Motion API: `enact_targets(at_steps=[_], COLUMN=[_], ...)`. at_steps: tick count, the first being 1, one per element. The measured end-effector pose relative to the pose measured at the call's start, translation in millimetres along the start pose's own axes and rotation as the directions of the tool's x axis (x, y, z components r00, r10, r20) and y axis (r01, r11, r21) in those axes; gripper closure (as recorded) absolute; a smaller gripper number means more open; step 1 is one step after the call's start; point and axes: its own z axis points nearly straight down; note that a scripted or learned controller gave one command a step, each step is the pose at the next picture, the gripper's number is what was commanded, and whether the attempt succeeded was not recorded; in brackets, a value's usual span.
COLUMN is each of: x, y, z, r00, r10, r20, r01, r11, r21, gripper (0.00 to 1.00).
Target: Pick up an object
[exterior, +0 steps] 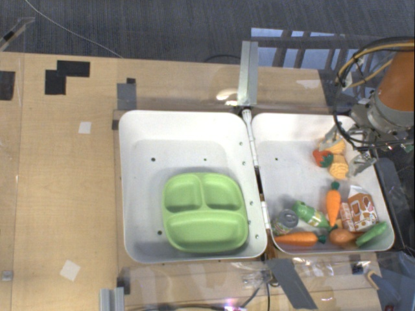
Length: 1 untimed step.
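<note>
My gripper [347, 149] hangs low over the far right part of the right bin [285, 141], its fingers [332, 135] spread open. Between and just under them lie a small yellow piece [336, 148] and a yellow corn-like toy [339, 169], with a red-orange toy [320, 157] just to the left. I cannot see either finger pressing on any of them. Further toward the front are an upright carrot [332, 206], a brown-and-white snack packet [358, 212], a green bottle [310, 214], a grey can [284, 221], a lying carrot [297, 239] and a green cucumber [371, 234].
The left bin [149, 141] holds a green divided plate [204, 211] near its front. A metal divider [254, 167] runs between the bins. The arm's orange band [397, 86] and cables stand over the right bin's far right corner.
</note>
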Motion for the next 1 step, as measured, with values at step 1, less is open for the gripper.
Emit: enact_targets(at_steps=[1], x=[53.8], y=[38.7], z=[72.2], r00=[0.999], r10=[-0.032], r20=[0.001], r01=[0.032], r11=[0.999], r21=[-0.001], gripper=[0.00])
